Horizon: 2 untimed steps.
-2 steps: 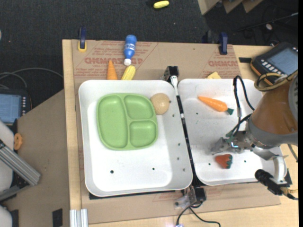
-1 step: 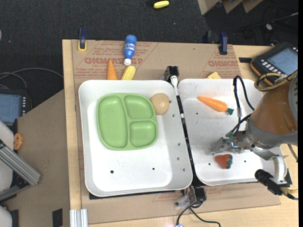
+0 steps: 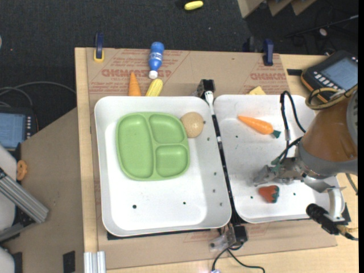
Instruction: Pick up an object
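Cardboard-topped bench; dark carpet

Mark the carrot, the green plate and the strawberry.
carrot (image 3: 255, 124): camera view, middle of its orange body.
green plate (image 3: 152, 145): camera view, ridge between its compartments.
strawberry (image 3: 268, 193): camera view, its red flesh.

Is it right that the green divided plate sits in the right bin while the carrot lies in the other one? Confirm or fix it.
Not quite. The camera view shows the green divided plate in the left bin, not the right one. The carrot does lie in the other bin, the right bin.
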Tool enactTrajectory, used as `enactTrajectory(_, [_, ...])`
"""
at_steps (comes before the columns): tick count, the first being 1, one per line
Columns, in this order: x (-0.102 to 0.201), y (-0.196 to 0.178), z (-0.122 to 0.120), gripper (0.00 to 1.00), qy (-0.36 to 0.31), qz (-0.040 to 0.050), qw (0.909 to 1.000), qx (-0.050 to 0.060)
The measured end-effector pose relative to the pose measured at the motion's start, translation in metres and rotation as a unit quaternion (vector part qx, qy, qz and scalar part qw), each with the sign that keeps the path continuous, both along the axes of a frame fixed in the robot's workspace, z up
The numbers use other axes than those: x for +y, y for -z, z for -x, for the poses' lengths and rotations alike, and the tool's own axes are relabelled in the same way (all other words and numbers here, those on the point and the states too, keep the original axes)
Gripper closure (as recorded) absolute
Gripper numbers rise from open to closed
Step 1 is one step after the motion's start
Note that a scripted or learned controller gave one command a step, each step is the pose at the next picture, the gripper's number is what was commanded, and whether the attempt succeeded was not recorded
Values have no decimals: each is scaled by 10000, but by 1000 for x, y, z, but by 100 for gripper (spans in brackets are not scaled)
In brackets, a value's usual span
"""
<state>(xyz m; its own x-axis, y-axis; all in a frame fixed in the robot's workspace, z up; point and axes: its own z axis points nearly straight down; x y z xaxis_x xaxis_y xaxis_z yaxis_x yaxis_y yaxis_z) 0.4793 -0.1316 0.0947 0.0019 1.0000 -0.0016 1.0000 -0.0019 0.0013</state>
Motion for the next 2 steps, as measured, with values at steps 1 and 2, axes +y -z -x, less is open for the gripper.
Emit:
enactTrajectory(1, [0, 0, 0, 0, 0, 0, 10000, 0])
enactTrajectory(2, [0, 0, 0, 0, 0, 0, 10000, 0])
